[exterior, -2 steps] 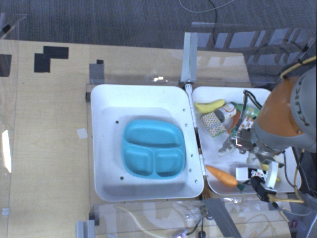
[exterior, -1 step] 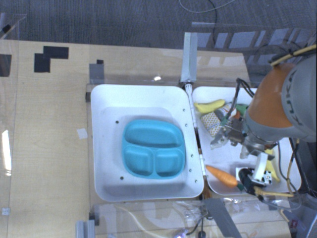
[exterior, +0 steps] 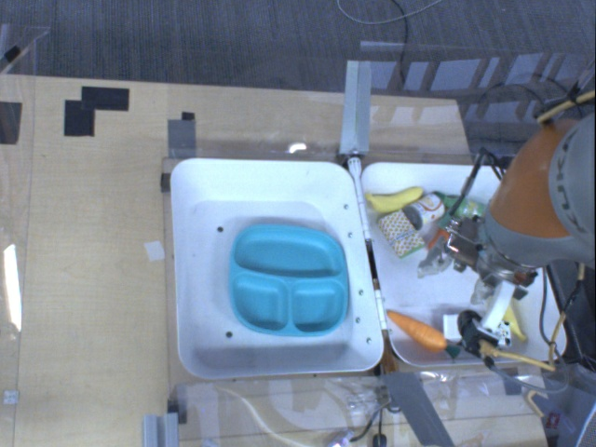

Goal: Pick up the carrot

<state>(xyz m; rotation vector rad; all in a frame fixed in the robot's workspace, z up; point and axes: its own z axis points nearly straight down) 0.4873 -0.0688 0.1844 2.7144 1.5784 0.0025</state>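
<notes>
Carrot [exterior: 416, 331] lies flat in right bin [exterior: 406, 285], front-left corner, close to the wall, so approach room looks tight. Gripper [exterior: 438, 257] hangs over mid-bin, apart from carrot, probably not lined up yet; can't tell if it's released or clenched. Banana [exterior: 394, 198] at back; blue tray [exterior: 287, 279] in left bin [exterior: 200, 250].

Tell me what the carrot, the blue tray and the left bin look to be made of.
Carrot: likely a plastic toy; uniform orange, smooth surface.
Blue tray: moulded plastic, matte; rounded compartment ridges, one even colour.
Left bin: probably plastic, possibly coated metal; smooth white with a glare spot on the rim.
</notes>
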